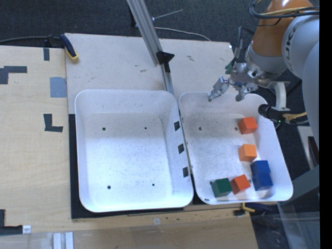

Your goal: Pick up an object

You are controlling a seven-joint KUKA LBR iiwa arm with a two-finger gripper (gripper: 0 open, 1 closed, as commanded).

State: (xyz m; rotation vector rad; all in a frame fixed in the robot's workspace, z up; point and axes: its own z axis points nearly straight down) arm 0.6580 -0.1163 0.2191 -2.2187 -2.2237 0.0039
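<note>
Nearest the camera: tabletop (31,154) front edge, bare wood with dark tape marks.

Next back, two white bins side by side, touching along the middle. Left bin (83,154) held no blocks. Right bin (205,134) held all five.

Counted in right bin: three orange, one green, one blue. Green block (221,187), orange block (240,183) and blue block (261,174) bunched in the near right corner, green just beside orange, orange just beside blue. Probably slid or dropped there; corner walls likely to crowd a finger approach. Second orange block (248,152) just behind blue, standing clear. Third orange block (247,124) further back, also clear on all sides. Judged the easiest pick candidates, those two.

Further back: end effector (228,87) hung over the far rim of the right bin, above the bare far-left part of it, well apart from every block. Nothing seen between the fingers. Fingers apart or together: could not tell, too small and cluttered at that angle. Judged pre-grasp, no pick made yet.

Farthest: slanted aluminium rail (148,30) crossing the tabletop behind the bins, one yellow-and-blue clamp (69,46) at far left.
</note>
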